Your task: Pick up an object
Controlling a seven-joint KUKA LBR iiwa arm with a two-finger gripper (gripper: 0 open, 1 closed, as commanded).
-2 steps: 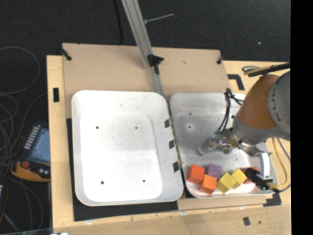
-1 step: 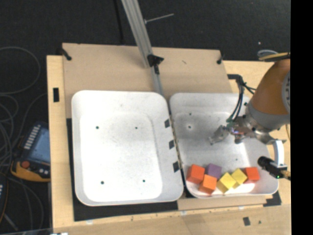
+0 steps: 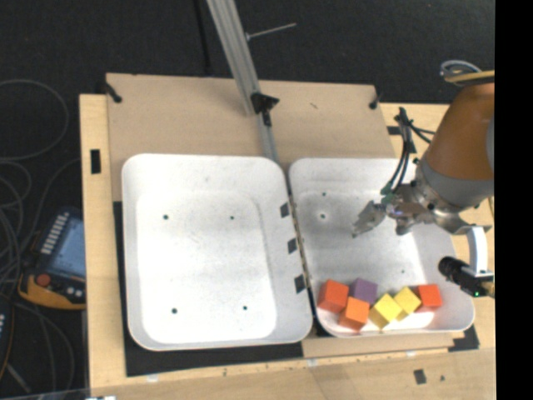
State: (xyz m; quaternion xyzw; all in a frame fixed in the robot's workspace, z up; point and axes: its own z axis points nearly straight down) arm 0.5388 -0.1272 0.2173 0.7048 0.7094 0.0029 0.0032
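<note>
- Camera view, looking down at a slant: take the right bin (image 3: pixel 333 182) as your landmark. It is a shallow white tray with rounded corners and a matte, faintly speckled floor.
- Along that bin's near wall you see six small cubes in a row, packed close and partly touching, the row running left to right.
- From the bin's left end: an orange-red cube (image 3: pixel 335 294), a lighter orange cube (image 3: pixel 356 311) just in front of it, a purple cube (image 3: pixel 365 289) behind, two yellow cubes (image 3: pixel 388 309) (image 3: pixel 407 299) side by side, and a red-orange cube (image 3: pixel 429 295) at the right end.
- The cubes look solid, with flat faces and crisp edges; several sit turned at an angle to the bin wall.
- The gripper (image 3: pixel 366 220) is over the middle of the right bin, well apart from the cube row and farther from you than it.
- Its grey metal jaws point leftward and slightly down toward the bin floor; they hold nothing, and you cannot tell how wide they stand.
- The arm (image 3: pixel 462 140), rounded with an orange band, enters over the bin's right wall.
- The left bin (image 3: pixel 208 240), same white tray, lies touching the right bin's left wall.
- Both bins rest on a pale wooden table (image 3: pixel 208 107).
</note>
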